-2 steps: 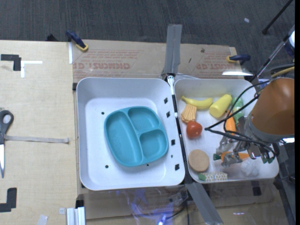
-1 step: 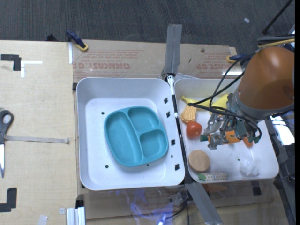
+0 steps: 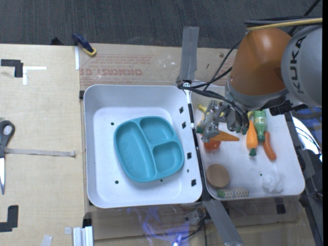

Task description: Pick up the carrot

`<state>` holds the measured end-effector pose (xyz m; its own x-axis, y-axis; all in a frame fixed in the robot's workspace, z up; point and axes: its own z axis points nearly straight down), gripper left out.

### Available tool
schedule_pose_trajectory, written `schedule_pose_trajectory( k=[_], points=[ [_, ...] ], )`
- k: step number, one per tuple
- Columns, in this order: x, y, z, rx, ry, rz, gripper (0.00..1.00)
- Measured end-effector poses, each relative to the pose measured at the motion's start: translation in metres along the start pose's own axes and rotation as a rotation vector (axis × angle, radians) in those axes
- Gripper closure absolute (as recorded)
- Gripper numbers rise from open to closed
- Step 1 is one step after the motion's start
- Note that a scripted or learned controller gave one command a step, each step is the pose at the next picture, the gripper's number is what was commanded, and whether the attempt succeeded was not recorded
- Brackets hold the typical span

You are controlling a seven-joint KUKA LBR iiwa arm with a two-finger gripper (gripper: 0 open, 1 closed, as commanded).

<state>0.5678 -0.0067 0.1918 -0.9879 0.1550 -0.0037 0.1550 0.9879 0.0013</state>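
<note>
The arm (image 3: 287, 60) carries the letters KUKA down its grey casing at the right edge, beside the orange band; on the cardboard strip (image 3: 123, 65) behind the left bin (image 3: 97, 152) red printing runs upside down and cannot be read. The gripper (image 3: 211, 129) hangs low in the right bin (image 3: 287, 181), near that bin's left wall and just beside the divide between the bins; whether its jaws are spread or closed, and whether anything sits between them, cannot be told at this slant. A carrot (image 3: 225, 136) lies just right of the gripper tip, pointing right, touching or overlapping a small red piece (image 3: 212, 145) below it; a second orange carrot (image 3: 251, 137) stands further right beside a green bottle (image 3: 260, 124) and a red chilli (image 3: 269, 148). A brown disc (image 3: 218, 176) and a white crumpled lump (image 3: 270, 182) lie toward the near wall, with bare floor between them; the left bin holds a blue divided plate (image 3: 148, 150) with open margin all round.
</note>
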Motion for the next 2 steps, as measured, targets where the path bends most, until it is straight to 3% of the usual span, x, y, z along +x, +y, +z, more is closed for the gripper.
schedule_pose_trajectory(
  k=[1, 2],
  points=[
    [0.071, 0.018, 0.000, 0.001, 0.003, 0.110, 1.00],
    [0.082, -0.037, -0.172, 0.001, -0.004, 0.155, 1.00]
  ],
)
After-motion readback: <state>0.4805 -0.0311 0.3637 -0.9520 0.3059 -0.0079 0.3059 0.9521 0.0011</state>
